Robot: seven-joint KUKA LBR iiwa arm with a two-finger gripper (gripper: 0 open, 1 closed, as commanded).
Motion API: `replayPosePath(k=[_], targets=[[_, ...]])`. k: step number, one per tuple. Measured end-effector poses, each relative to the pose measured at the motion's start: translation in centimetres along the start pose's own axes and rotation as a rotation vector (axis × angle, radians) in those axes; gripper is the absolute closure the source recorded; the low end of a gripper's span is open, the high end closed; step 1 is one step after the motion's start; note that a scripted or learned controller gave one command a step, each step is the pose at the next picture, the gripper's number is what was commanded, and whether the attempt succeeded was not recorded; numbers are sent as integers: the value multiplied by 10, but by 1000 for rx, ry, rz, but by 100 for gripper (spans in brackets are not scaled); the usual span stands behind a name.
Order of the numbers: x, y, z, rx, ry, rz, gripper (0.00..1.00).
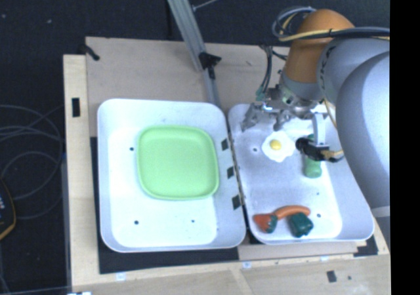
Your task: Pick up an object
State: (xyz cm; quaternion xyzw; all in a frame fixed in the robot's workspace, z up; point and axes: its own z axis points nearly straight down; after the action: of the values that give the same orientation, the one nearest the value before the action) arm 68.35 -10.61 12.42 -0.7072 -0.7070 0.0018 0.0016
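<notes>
My gripper (264,120) hangs over the far end of the right bin (328,203), under the orange wrist band. Its fingers look spread apart, with nothing between them. Just in front of it a toy fried egg (276,147) lies on the bin floor, white with a yellow yolk. To the egg's right is a small green bottle (312,167) with a dark cap. At the bin's near end lie an orange carrot-like piece (291,211), a red-orange piece (265,223) and a dark green piece (301,224).
The left bin (118,149) holds a light green square plate (177,161). A grey metal bar (187,21) slants down from the top toward the gap between the bins. The arm's bulky grey body (367,117) covers the right bin's right side.
</notes>
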Motion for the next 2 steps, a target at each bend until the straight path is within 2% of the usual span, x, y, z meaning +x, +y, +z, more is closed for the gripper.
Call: replayPosePath(k=[1,2], targets=[[-1,0,24,-4,-1,0,0],[-1,1,12,-7,-1,0,100]])
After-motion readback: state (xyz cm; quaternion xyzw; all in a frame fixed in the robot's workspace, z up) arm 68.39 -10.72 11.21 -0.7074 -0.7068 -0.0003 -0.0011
